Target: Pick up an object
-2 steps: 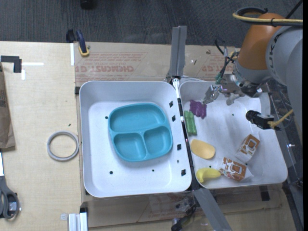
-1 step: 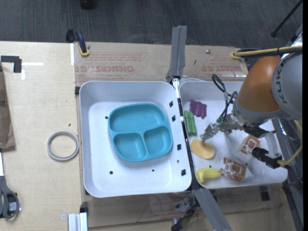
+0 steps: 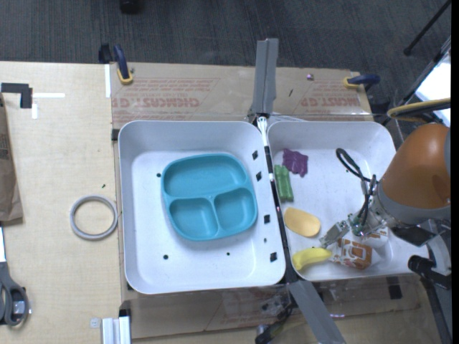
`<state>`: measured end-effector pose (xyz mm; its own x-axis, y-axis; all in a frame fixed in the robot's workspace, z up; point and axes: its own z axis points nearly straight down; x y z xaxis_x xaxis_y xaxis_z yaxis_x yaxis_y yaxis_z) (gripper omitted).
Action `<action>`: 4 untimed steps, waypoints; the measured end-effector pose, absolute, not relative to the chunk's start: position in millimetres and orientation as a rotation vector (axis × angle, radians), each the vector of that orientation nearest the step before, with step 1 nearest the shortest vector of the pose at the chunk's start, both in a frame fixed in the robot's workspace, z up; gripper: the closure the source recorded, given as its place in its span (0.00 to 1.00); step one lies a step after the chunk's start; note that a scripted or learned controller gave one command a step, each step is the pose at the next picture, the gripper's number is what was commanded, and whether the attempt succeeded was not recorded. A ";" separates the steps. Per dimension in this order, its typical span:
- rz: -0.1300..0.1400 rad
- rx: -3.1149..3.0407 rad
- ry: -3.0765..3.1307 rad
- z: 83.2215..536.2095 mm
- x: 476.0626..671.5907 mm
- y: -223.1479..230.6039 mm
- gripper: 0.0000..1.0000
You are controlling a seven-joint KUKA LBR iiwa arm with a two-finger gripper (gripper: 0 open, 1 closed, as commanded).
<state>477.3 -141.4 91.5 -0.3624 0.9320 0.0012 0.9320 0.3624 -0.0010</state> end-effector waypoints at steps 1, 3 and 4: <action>0.000 -1.807 -2.572 202.8 559.9 -170.3 0.00; 0.001 -2.142 -2.296 133.8 517.6 -197.3 0.00; -0.028 -2.275 -2.232 108.1 490.3 -190.4 0.00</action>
<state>490.3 -190.4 108.1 0.0194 0.9996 -0.0198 0.9988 -0.0185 0.0450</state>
